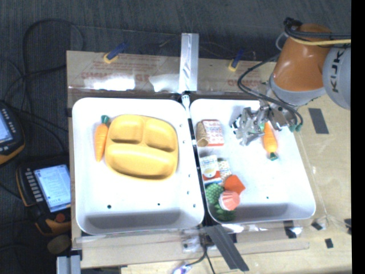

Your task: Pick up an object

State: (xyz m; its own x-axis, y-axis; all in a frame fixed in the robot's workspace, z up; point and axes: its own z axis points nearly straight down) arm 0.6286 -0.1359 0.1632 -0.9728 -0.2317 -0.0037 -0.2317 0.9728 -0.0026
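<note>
Here, seen from above at a slant, two shallow white bins sit side by side on a bench. The left bin [85, 204] holds a yellow compartment tray [141, 146] lying near its middle, and a toy carrot [101, 139] lies just beside the tray's left edge, its green top pointing toward the far side of the bench. The right bin [285, 201] holds several small things clustered along its left wall: a small brown and red box [209, 133] nearest the far side, then a small white printed packet [214, 168], then a red-orange wedge-shaped piece [234, 183], a pink and red round piece [229, 200] and a green piece [214, 196] close together at the near end. A second toy carrot [270, 139] lies in the far right part of this bin, well apart from that cluster, its green tip pointing toward the near side. The grey arm with its orange band [299, 61] reaches in from the right, and the gripper [248, 125] hangs over the far part of the right bin, just left of this second carrot. From this angle it cannot be told how far apart its metal parts stand, and nothing can be seen held in it. The carrot looks to lie beside it on the bin floor.
</note>
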